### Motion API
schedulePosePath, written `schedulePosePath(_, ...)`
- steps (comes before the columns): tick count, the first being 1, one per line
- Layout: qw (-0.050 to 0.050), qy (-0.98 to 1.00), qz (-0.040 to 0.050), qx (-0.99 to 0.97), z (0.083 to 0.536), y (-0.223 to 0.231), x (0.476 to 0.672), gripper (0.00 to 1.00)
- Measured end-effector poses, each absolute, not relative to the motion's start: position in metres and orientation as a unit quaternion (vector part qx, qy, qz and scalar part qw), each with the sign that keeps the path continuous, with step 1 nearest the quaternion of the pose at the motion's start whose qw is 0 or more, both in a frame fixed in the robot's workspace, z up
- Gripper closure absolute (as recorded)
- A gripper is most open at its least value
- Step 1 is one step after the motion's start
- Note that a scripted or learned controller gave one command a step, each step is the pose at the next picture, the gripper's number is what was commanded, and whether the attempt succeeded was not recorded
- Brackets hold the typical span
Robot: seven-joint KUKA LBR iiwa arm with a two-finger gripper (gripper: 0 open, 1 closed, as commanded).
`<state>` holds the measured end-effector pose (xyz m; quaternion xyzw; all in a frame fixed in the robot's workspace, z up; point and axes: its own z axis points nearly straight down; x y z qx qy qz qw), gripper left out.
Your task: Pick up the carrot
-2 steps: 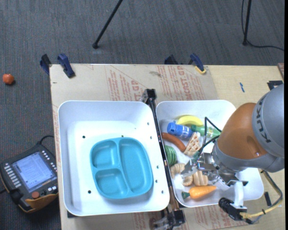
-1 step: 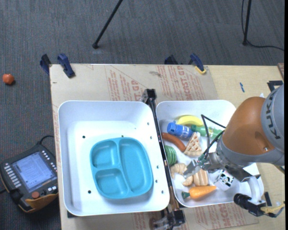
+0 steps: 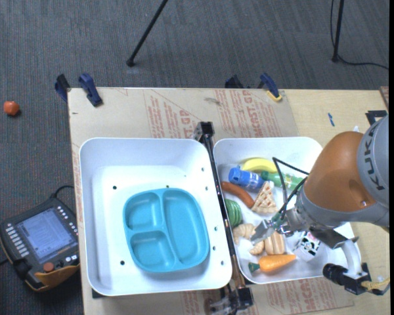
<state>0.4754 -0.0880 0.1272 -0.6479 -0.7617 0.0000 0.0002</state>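
Right bin [image 3: 310,144], carrot [image 3: 276,262] below pincer [image 3: 270,227]

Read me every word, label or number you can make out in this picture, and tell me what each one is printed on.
"KUKA": partly seen, running down the grey arm at the right edge.
Red printing on the cardboard sheet under the bins: upside down and too blurred to read with confidence.
Screen of the teach pendant on the floor: too small to read.
Blue toy package in the right bin: no legible label.
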Motion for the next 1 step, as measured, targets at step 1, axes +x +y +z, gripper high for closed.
schedulePosePath(1, 0.0, -0.836, -0.0006, -0.549, 0.0887, -0.0897, 0.4761, 0.0)
